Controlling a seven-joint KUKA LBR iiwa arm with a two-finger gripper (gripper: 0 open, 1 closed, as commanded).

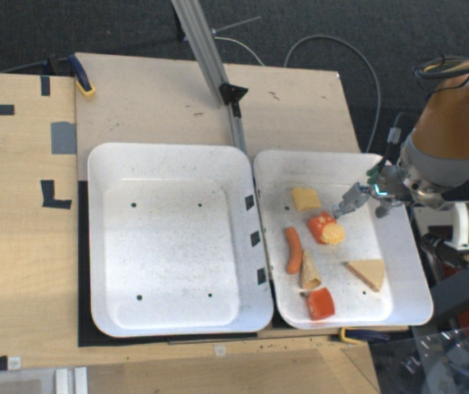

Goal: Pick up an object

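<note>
The grey arm with its orange band [452,113] is seen entering from the right, over the right-hand shallow white plastic bin [402,257]. The two-finger gripper [351,204] is positioned above that bin's upper right part, pointing down and to the left. Whether the fingers are spread or closed cannot be told at this angle; nothing is seen between them.

Just below and left of the fingertips, a small red and yellow rounded toy piece [326,229] is recorded lying on the bin floor, close to the tips; contact cannot be confirmed. A pale yellow squarish block [305,199] lies to the left of the fingertips, slightly above the red and yellow piece. Further left and below, an orange sausage-shaped item [293,249] lies lengthwise, with a tan cone-shaped item [309,272] just beside its lower end. A red chunky piece [320,304] is noted below the cone, near the front wall. A tan wedge-shaped piece [367,273] lies below and to the right of the fingertips.

The left-hand shallow white plastic bin [168,240] stands alongside, well apart from the fingers.
</note>
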